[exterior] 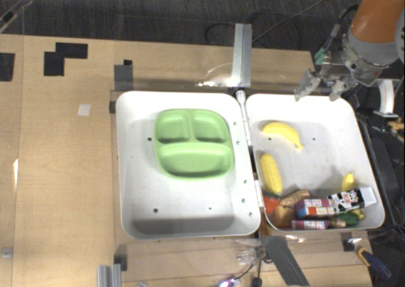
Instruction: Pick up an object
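Note:
In the right bin [329, 153] a yellow banana [282, 133] lies near the middle and a corn cob [271, 174] sits below it by the left wall. Along the front edge is a pile of small things: a black-and-white carton [347, 200], a colourful box [314, 207], a brown piece [294, 198], a red piece [272, 204] and a small yellow piece [348, 182]. My gripper [320, 86] hangs over the bin's far rim, up and right of the banana, open with nothing between its fingers.
A green divided plate [193, 142] lies in the left bin [136, 172]. A metal post [242, 52] stands behind the seam between the bins. Cables run along the right side of the bench.

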Robot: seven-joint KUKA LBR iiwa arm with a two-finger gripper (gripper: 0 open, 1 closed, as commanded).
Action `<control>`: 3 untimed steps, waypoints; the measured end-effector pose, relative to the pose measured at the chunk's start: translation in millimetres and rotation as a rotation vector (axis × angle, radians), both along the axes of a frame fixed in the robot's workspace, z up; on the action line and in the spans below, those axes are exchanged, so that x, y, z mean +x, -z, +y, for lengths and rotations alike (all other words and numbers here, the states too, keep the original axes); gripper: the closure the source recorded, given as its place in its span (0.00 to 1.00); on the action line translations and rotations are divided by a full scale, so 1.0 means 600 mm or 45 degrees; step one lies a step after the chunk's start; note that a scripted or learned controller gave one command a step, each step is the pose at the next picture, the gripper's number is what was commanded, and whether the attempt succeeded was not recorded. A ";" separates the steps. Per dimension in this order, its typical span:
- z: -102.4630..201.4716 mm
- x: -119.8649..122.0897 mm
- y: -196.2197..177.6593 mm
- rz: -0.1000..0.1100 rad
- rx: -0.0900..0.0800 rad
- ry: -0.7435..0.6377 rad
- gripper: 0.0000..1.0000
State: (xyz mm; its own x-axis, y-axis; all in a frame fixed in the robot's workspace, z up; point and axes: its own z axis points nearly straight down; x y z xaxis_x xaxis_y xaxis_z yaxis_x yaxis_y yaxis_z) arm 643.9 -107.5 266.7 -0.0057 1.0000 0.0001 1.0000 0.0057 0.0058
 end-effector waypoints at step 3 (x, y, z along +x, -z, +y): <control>0.007 -0.013 0.274 -0.018 0.005 0.122 1.00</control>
